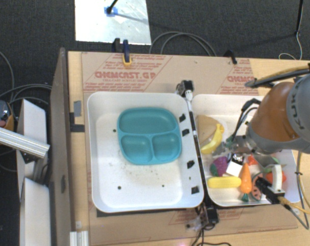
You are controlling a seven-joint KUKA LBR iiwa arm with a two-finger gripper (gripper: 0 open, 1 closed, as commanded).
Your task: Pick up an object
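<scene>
The gripper (235, 148) is lowered into the right bin (293, 196), its state hidden by the arm (280, 119). Toy food is heaped just beside it: a purple piece (220, 165) and a carrot (245, 177) below, a banana (212, 142) left

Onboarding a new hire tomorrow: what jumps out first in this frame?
The teal divided tray sits alone in the left bin. In the right bin, toy food is bunched together: a yellow banana, a purple piece and an orange carrot. The grey arm with its orange band hangs over that pile.
</scene>
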